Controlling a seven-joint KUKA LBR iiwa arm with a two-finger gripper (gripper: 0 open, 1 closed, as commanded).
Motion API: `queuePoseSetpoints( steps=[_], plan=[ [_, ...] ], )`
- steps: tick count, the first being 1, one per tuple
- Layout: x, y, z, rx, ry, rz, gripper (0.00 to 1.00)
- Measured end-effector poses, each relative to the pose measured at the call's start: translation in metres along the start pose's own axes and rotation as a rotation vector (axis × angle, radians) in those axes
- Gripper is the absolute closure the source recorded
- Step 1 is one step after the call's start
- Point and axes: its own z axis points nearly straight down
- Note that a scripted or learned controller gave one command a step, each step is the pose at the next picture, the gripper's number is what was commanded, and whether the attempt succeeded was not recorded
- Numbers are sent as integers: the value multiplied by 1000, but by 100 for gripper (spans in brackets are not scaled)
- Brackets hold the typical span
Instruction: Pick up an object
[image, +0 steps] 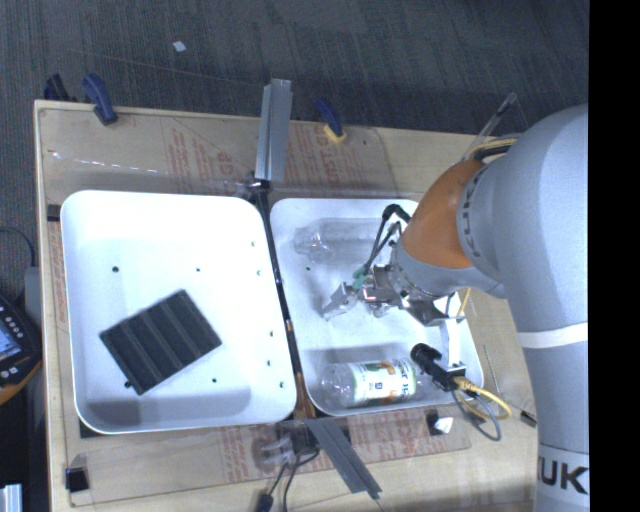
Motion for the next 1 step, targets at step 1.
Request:
queuePoseSetpoints(
  steps=[1],
  plan=[
    [1,0,-10,1,1,-6,100]
  ],
)
